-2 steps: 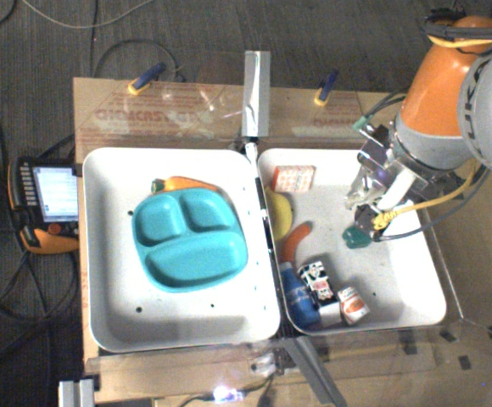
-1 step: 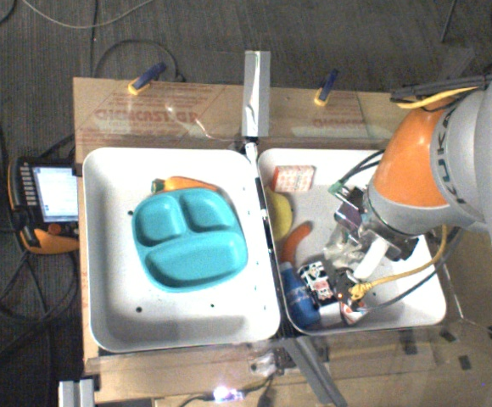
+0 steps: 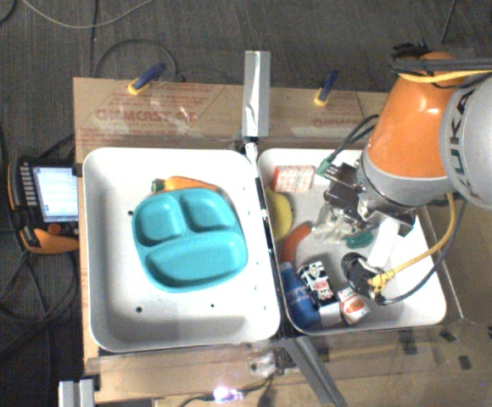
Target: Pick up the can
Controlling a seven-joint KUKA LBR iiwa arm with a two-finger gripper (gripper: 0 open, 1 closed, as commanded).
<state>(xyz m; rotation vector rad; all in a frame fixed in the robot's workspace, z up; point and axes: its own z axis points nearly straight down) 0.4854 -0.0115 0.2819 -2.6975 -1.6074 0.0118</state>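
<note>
Standing over the bench [image 3: 93, 91], I see the two white bins side by side. The left bin [image 3: 102, 312] carries a turquoise divided tray [image 3: 191, 237] lying flat near its middle, with something orange [image 3: 187, 182] peeking out from under its edge at twelve o'clock. The clutter, and the arm's business, is in the right bin [image 3: 424, 308].

The can [image 3: 319, 282], as best I can judge, is the small dark one with a black-and-white printed label, lying toward six o'clock in that bin. It is hemmed in: a blue object [image 3: 298, 299] touches it on the nine o'clock side, and a red-and-white piece [image 3: 354, 305] sits just beside it at about four o'clock. A yellow, banana-like shape [image 3: 279, 214] and a reddish round thing [image 3: 295, 242] lie up along the dividing wall, and a small pinkish box [image 3: 294, 178] rests near twelve o'clock.

The hand [image 3: 348, 227] hangs over the middle of the right bin, at roughly one o'clock from the can and apart from it. The wrist and cables crowd it so much that I cannot tell how it stands, and nothing is visibly held. Something teal [image 3: 360, 239] shows just beneath it.

I reckon the grasp is not yet made. The tight packing probably explains the approach from above, and the neighbours look likely to be nudged or caught instead.
</note>
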